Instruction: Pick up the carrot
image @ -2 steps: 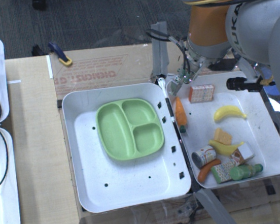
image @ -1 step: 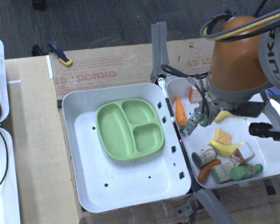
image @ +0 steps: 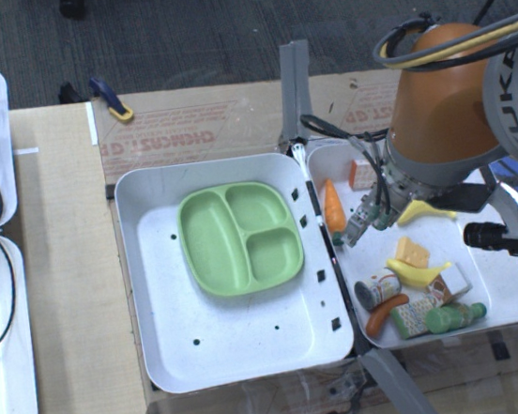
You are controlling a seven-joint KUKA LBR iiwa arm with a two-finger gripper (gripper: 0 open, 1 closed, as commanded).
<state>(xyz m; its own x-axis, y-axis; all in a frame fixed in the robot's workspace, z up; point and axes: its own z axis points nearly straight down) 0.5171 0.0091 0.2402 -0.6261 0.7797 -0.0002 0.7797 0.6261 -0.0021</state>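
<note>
The orange carrot (image: 332, 204) lies lengthwise in the right bin (image: 512, 296), close against its left wall. My gripper (image: 354, 227) hangs low just to the right of the carrot's near end, under the big orange wrist band. It looks very close to the carrot, and I cannot tell whether it touches it. The carrot rests on the bin floor.
A green divided plate (image: 241, 237) sits in the left bin (image: 159, 309). The right bin also holds a banana (image: 422, 273), a yellow wedge (image: 412, 251), a can (image: 376, 290), a red sausage (image: 387, 313), a green bottle (image: 453, 318) and a small box (image: 360, 175).
</note>
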